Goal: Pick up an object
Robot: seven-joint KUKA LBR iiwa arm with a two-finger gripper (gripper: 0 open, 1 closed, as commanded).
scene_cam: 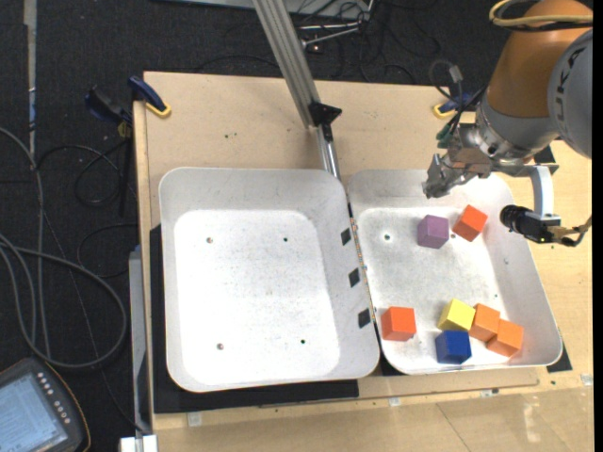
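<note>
Although I cannot tell the gripper's (439, 185) state, the purple block (433, 231) lying just below it in the right bin (528, 281), beside an orange block (469, 222), looks light, stiff and smooth-sided, best pinched across two opposite flat faces.

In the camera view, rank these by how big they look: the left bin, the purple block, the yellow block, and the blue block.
Largest to smallest, as seen from the camera:
1. Left bin, by far the largest.
2. Purple block, yellow block and blue block: these three look about alike, so I would not rank them against each other.
</note>
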